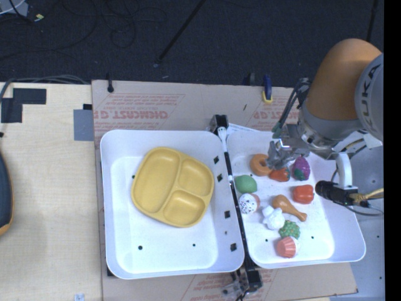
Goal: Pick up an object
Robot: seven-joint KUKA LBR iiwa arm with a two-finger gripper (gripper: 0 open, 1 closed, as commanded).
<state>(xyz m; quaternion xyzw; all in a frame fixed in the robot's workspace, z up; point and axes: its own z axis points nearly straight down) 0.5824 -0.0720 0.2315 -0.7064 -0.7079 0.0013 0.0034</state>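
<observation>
Camera view: your gripper sat low in the right bin, upper part, beside the orange ring and red piece; finger state unclear.

Yellow tray in white left bin. Right bin: purple eggplant, green broccoli, red pepper.

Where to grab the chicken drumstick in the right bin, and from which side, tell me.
Grip the drumstick across its narrow bone end, which points toward the bin's lower right, probably coming straight down from above. The thick end lies close to the white toy and the spotted ball, so the thin end looks freer.
</observation>
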